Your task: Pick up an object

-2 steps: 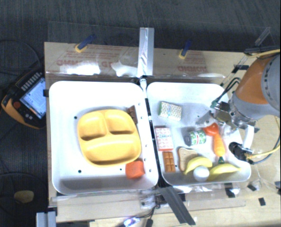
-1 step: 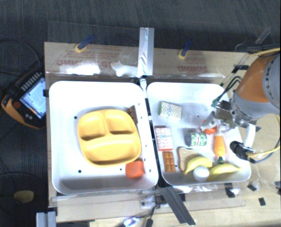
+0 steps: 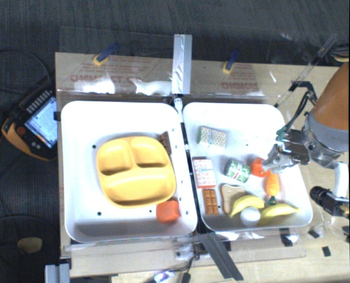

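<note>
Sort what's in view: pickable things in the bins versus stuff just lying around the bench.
For the job: yellow tray, orange block, bananas, carrot, green carton, gripper.

Lying about: handheld pendant, blue-and-yellow clamps.

Yellow tray (image 3: 135, 170), orange block (image 3: 168, 211), green-checked box (image 3: 213, 137), yellow banana (image 3: 246, 203), white bins (image 3: 81, 122).

The two-finger gripper (image 3: 276, 161) is seen over the right white bin (image 3: 234, 112), just beside a small orange-red round object (image 3: 257, 168). An orange carrot (image 3: 272, 184) lies just below it, two yellow bananas (image 3: 263, 207) lower still. A yellow compartment plate (image 3: 136, 169) is seen well to its left.
</note>
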Controlling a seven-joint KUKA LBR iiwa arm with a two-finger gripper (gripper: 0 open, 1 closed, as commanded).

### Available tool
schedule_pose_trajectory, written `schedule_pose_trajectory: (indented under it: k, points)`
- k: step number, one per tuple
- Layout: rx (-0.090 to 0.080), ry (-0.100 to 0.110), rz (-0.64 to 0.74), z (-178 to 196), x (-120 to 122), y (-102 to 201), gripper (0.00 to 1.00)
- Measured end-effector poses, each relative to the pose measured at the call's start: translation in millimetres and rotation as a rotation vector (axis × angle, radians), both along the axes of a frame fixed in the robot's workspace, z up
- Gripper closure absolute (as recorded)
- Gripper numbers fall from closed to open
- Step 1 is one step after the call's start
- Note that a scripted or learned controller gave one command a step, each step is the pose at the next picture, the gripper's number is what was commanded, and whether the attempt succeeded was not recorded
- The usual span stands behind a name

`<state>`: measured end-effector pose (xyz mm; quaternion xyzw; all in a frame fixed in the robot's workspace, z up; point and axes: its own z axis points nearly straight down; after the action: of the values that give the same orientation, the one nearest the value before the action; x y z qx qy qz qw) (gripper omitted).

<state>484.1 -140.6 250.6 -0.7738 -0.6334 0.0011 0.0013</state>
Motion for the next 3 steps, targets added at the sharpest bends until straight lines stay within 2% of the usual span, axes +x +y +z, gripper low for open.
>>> schedule_pose_trajectory:
  k: [1,2,3]
  points:
    - [0.0,0.0,0.0,0,0,0,0.0]
    - [-0.003,0.0,-0.213,-110,32,-65,0.0]
    - [0.0,-0.003,-0.164,-142,29,-61,0.0]
